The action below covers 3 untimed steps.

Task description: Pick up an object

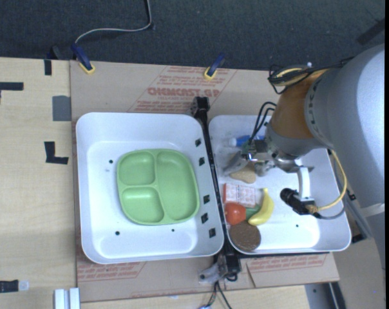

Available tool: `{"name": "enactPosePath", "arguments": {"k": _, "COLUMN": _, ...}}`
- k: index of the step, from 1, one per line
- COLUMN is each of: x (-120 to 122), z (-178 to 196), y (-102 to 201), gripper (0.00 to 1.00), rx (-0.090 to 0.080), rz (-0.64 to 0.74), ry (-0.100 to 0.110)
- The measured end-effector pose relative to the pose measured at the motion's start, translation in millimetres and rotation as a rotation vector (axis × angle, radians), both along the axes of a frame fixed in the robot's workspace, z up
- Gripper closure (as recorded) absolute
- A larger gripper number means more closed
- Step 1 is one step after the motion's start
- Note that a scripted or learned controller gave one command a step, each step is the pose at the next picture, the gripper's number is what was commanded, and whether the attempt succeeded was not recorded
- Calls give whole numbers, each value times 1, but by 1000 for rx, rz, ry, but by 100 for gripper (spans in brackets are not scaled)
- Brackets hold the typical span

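Approach step under way. The gripper [249,158] is low in the right bin [323,237], directly over a tan object [245,176]; its finger state cannot be told. Banana [264,208] lies just below. Next move calls for a confirmed closure, then lift.

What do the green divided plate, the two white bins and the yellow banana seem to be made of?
Green divided plate: likely moulded plastic, evenly coloured with a soft sheen. Two white bins: probably smooth plastic, with rounded corners. Yellow banana: possibly a plastic toy, uniform and glossy; not certain.
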<state>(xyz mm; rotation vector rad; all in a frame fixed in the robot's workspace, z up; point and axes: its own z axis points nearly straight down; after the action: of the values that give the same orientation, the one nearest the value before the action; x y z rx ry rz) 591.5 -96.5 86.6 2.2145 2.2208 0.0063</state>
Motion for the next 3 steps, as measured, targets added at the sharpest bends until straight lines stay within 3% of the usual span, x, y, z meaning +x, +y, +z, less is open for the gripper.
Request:
{"name": "enactPosePath", "arguments": {"k": 1, "x": 55, "z": -1, "y": -1, "gripper": 0, "rx": 1, "rz": -3, "ry": 9}}
{"name": "enactPosePath", "arguments": {"k": 2, "x": 56, "z": 8, "y": -2, "gripper": 100, "rx": -3, "rz": -2, "ry": 9}}
{"name": "enactPosePath", "arguments": {"k": 3, "x": 55, "z": 8, "y": -2, "gripper": 0, "rx": -3, "rz": -2, "ry": 10}}
